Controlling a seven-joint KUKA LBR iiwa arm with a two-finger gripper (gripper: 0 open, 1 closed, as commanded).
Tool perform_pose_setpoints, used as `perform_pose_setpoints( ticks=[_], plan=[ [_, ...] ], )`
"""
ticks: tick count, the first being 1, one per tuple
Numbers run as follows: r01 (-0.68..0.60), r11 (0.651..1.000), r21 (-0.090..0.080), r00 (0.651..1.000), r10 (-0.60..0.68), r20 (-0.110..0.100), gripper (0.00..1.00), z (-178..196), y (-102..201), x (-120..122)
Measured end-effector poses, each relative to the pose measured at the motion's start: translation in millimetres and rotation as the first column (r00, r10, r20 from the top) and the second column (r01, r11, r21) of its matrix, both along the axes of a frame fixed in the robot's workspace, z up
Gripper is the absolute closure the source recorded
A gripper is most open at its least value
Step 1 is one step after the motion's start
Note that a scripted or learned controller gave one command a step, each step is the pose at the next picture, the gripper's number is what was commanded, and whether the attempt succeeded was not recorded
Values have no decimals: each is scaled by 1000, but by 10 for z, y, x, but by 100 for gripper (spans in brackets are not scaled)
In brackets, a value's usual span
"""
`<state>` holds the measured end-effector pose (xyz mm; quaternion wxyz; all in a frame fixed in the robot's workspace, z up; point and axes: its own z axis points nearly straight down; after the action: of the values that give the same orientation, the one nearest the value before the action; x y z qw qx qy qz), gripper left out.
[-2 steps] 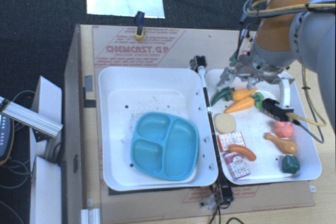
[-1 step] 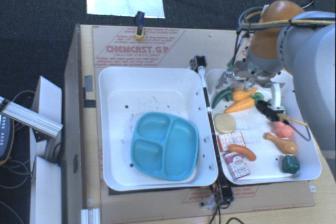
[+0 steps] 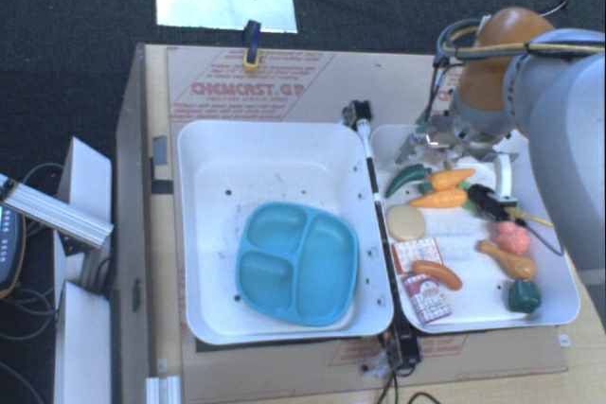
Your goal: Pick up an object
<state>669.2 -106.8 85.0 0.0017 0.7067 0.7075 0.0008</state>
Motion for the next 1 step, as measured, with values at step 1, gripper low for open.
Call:
perform_pose_setpoints(
  ticks=[1],
  plan=[
    [0, 1000, 1, 1000, 0, -2, 0, -4, 57, -324]
  ],
)
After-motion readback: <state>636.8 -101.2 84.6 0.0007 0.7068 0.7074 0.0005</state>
